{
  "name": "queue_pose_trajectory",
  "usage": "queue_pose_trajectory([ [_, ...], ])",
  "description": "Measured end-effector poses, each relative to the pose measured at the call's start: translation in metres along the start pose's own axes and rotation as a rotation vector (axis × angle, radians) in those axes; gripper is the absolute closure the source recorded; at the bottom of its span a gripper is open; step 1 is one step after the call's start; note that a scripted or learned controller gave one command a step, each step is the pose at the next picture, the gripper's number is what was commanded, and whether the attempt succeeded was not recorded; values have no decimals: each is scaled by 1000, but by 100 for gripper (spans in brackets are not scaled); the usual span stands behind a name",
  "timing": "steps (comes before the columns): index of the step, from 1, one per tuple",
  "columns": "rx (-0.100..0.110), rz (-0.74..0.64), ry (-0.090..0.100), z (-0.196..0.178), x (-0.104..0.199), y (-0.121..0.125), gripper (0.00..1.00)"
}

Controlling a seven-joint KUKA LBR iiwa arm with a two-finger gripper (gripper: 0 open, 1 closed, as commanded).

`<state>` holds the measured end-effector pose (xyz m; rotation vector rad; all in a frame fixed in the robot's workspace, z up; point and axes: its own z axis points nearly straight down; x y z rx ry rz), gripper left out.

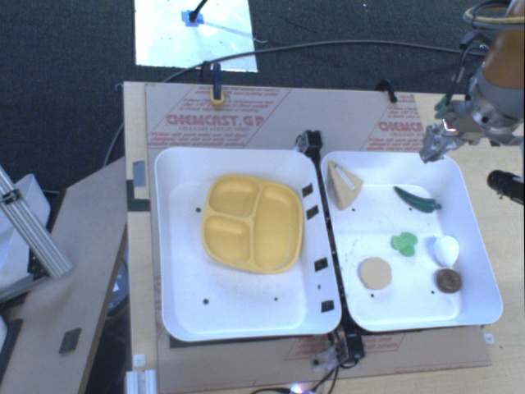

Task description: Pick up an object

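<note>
Lower right of frame, a flat tan disc (376,273) lies in the right white bin (484,302). The gripper (432,150) hovers at upper right above the bin's rim, empty; a straight descent risks striking that rim.

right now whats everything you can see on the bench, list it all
white bins: 2, white, side by side on the bench
divided plate: 1, yellow, middle of left bin
wedge: 1, tan, top left of right bin
long pod: 1, dark green, upper right bin
leafy piece: 1, light green, centre of right bin
flat disc: 1, tan, lower right bin
egg: 1, white, right side of right bin
round piece: 1, brown, below the egg
clamp: 1, blue and yellow, bench's far edge
gripper: 1, grey, over right bin's far right corner
</note>
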<state>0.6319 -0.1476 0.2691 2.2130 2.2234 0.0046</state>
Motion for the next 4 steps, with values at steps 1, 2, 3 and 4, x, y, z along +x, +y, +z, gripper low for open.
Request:
queue_pose_trajectory([
  [1,3,-5,3,16,56,9,100],
  [2,2,-4,2,20,102,19,100],
  [3,3,-5,3,20,165,19,100],
  [4,4,-5,3,25,223,12,100],
])
